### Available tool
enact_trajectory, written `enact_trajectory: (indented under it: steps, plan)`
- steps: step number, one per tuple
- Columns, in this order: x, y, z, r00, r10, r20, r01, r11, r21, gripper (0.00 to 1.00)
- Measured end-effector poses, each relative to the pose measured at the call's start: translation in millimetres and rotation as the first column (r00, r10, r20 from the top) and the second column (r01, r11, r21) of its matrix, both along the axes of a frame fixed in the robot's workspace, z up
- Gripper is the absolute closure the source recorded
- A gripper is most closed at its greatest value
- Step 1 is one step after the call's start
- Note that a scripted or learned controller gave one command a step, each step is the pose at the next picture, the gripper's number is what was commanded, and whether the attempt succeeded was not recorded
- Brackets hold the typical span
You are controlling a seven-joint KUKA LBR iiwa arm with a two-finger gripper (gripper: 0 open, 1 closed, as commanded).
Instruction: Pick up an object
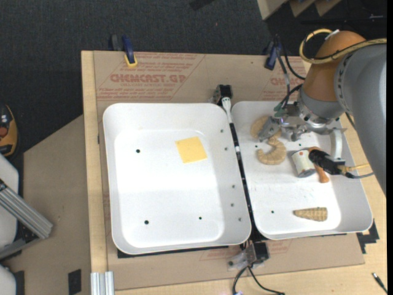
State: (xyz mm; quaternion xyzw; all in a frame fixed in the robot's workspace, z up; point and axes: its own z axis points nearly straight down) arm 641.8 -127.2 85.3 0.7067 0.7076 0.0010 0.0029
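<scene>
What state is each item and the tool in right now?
Yellow square: lying flat, alone in the left bin.
Tan curved piece: lying flat in the right bin.
Second tan piece: at the tool, partly hidden.
Grey cylinder: on its side, right bin.
Cone: on its side near the right bin's front edge.
Tool: low over the second tan piece; grip unclear.

A brown board point(184, 72) printed with red lettering fills the middle of the frame, on dark grey carpet point(92, 11). A blue clamp point(129, 51) grips its upper edge left of centre, and a second blue clamp point(272, 55) grips it right of centre. On the board, a shallow white left bin point(110, 165) and a matching right bin point(344, 214) touch side by side. A silver aluminium rail point(24, 217) lies at lower left.
</scene>
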Motion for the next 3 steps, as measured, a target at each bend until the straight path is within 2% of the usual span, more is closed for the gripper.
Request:
enact_trajectory:
  steps: [1, 2, 3]
  plan:
    - [26, 19, 0, 1.0, 0.002, -0.003, -0.002, 1.0, 0.002, 0.0]
    - [26, 18, 11, 1.0, 0.001, -0.001, -0.001, 1.0, 0.0, 1.0]
    - [0, 143, 107, 1.0, 0.011, 0.006, -0.011, 1.0, 0.007, 1.0]
